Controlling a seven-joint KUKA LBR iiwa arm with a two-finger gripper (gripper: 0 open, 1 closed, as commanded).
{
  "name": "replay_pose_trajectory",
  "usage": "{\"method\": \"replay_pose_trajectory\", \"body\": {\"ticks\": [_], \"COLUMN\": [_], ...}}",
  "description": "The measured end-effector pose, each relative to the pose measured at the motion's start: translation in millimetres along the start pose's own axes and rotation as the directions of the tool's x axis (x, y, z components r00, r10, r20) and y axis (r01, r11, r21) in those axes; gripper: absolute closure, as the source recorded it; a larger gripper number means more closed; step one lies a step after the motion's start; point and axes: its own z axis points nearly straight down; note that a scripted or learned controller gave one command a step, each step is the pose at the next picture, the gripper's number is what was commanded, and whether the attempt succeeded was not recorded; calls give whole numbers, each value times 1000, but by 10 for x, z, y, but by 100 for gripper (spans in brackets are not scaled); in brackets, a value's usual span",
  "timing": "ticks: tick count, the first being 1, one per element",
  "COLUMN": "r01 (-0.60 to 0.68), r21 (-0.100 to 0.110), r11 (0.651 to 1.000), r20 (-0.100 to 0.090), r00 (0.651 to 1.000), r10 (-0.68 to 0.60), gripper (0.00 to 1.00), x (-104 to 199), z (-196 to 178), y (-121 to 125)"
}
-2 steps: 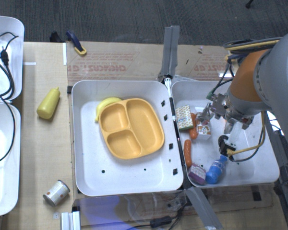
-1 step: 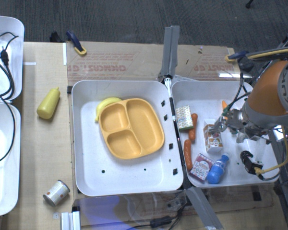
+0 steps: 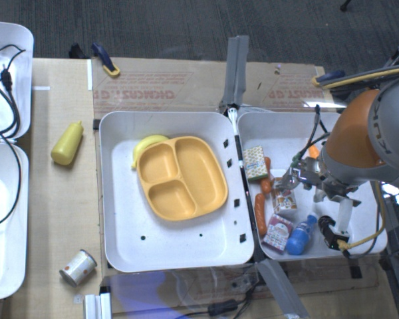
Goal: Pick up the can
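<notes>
In the camera view the can (image 3: 78, 266) lies on its side on the bench (image 3: 66, 205), outside both bins, just beside the front left corner of the left bin (image 3: 120, 244). The gripper (image 3: 289, 181) is well apart from it, low inside the right bin (image 3: 359, 135), near that bin's middle, among a small checkered box (image 3: 255, 162), a red packet (image 3: 277, 233), a blue bottle (image 3: 298, 238) and some orange sausages (image 3: 260, 212). I cannot tell how far the tool is open, and I see nothing clearly held in it. The left bin carries a yellow divided plate (image 3: 181, 177) with a banana (image 3: 146, 145) under its back left edge; a yellow mustard bottle (image 3: 67, 143) lies on the bench to the left of that bin. The main risk, in my judgement, is that the arm closes on one of the crowded things in the right bin instead of the can. The can also looks ready to roll when touched, because it lies on its round side.
</notes>
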Motion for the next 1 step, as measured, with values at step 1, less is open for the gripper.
{"method": "replay_pose_trajectory", "body": {"ticks": [1], "r01": [-393], "r21": [11], "r11": [920], "r20": [-5], "r00": [920], "r10": [393], "gripper": [0], "x": [-456], "z": [14], "y": [400]}}
